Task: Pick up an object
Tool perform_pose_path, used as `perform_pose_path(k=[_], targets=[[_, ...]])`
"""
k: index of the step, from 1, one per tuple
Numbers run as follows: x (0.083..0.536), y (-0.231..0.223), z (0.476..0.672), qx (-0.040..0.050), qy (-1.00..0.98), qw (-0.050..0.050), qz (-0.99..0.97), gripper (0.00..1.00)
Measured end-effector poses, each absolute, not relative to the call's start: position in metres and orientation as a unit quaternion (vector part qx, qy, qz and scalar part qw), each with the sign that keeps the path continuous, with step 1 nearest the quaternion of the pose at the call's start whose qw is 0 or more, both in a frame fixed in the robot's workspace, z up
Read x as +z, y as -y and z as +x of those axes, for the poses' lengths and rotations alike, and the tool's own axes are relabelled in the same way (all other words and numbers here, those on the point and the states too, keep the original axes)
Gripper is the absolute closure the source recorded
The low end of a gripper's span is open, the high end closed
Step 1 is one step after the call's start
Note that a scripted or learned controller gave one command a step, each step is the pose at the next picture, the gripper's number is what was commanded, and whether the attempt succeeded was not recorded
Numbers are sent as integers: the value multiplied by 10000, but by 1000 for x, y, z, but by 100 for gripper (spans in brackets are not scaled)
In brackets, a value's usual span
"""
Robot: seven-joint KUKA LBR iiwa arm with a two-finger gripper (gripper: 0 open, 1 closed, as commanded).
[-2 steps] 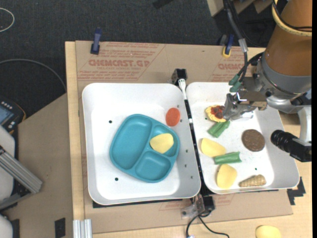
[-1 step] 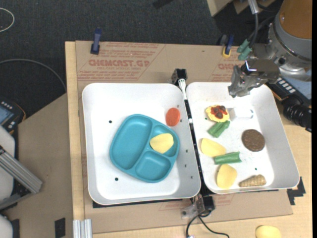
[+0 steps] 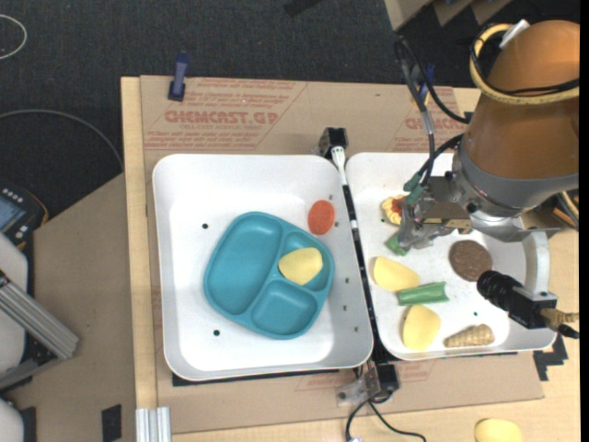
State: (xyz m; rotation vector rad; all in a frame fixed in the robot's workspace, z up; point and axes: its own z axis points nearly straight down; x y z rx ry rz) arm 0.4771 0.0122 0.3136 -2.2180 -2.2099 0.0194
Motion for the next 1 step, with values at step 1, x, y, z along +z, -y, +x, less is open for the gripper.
perform_pose_path(k=[1], targets=[[420, -67, 480, -59, 7096, -36, -7046, 100]])
